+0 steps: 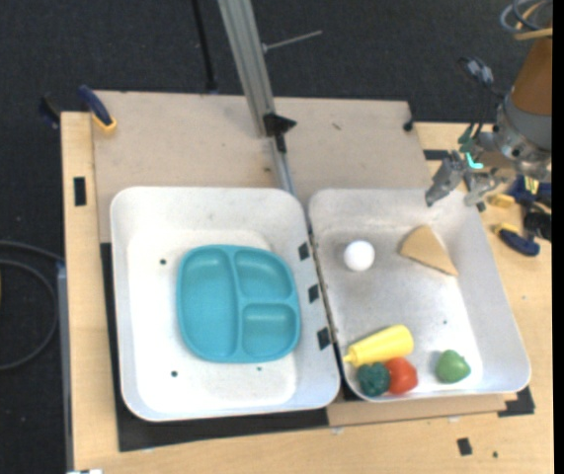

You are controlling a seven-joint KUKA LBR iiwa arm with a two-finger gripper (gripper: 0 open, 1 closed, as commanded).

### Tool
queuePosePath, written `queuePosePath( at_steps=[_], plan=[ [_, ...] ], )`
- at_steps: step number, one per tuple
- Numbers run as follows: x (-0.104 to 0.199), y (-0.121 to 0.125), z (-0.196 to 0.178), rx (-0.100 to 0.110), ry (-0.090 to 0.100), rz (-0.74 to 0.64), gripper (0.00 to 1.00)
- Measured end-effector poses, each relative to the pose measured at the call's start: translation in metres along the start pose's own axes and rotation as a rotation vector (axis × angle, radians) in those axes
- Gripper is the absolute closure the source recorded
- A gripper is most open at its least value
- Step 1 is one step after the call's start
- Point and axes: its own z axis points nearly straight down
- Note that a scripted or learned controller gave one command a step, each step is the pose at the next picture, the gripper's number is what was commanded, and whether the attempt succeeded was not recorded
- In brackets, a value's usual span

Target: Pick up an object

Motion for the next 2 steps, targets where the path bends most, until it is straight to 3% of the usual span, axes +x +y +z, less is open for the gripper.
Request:
queuePosePath(
  at_steps=[1,2],
  plan=[
    [0.0,0.001,-0.003,-0.005,-0.001,-0.001,0.0],
    [-0.007,-0.001,0.058,-0.001,-0.001,0.001,0.0]
  ],
)
